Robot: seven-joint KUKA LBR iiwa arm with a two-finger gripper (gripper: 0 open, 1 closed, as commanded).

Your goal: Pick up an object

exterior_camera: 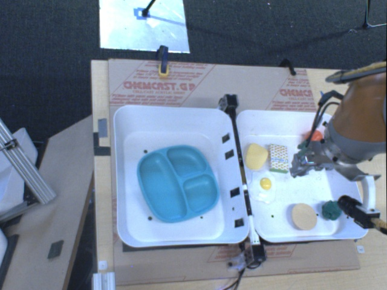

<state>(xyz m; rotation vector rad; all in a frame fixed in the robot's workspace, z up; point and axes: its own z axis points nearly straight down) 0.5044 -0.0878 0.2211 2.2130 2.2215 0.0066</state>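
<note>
The gripper (300, 166) hovers in the right bin (284, 118); whether its jaws are open I cannot tell. Just left lies 1 patterned box (278, 157), likely light and stiff, best pinched across its narrow sides.

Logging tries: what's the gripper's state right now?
Gripper: cannot be told; it hangs over the right bin beside the patterned block.

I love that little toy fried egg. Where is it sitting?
The fried egg lies in the right bin, near its left wall, just below the yellow lump and up-left of the tan disc.
</note>
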